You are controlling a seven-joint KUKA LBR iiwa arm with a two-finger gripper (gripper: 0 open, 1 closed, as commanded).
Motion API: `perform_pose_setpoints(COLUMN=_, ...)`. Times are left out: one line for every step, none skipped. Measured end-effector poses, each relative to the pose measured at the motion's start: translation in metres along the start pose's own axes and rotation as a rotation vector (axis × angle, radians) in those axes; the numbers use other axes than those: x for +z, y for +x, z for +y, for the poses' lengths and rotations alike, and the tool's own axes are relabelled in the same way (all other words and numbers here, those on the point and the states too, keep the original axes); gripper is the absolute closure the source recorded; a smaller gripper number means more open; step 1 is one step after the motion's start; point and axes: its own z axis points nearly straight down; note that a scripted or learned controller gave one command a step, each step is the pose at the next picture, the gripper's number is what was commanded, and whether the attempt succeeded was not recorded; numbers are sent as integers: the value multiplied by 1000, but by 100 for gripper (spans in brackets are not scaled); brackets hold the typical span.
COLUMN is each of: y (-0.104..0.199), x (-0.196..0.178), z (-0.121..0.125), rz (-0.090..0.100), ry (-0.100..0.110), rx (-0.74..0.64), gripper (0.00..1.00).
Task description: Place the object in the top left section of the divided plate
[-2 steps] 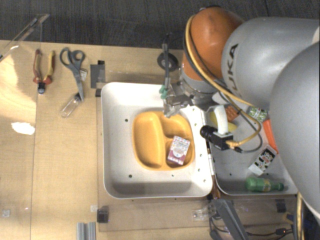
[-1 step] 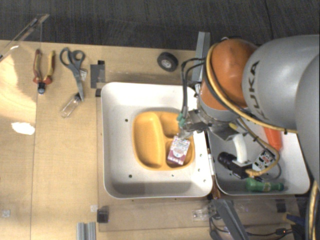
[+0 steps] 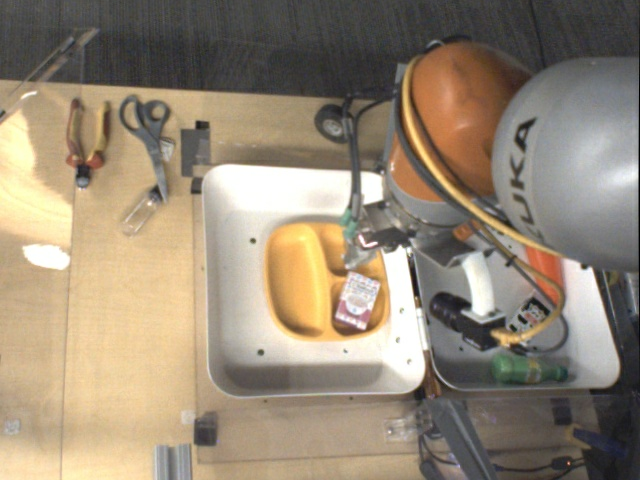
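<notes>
Inside the yellow divided plastic plate [image 3: 300,278], a small purple-and-white printed packet [image 3: 357,301], just below the gripper [image 3: 357,248]; jaws' state unclear.

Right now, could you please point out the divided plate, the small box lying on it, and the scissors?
divided plate [image 3: 297,278]: camera view, bare yellow left section.
small box [image 3: 357,302]: camera view, its printed top face.
scissors [image 3: 156,150]: camera view, near the pivot.

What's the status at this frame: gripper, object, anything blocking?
Gripper low over the yellow divided plate, finger state unclear. Small purple packet lying in plate's lower right section, just below the gripper. Top left section not yet reached; arm hides the plate's upper right.
</notes>
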Motion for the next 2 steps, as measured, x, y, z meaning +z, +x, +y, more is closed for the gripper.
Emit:
perform_pose_setpoints(y=-7, x=85, z=-24, rz=0, ry=5, rx=-57, gripper=100)
perform_pose_setpoints(y=-3, x=11, z=43, rz=0, ry=1, rx=-167, gripper=100)
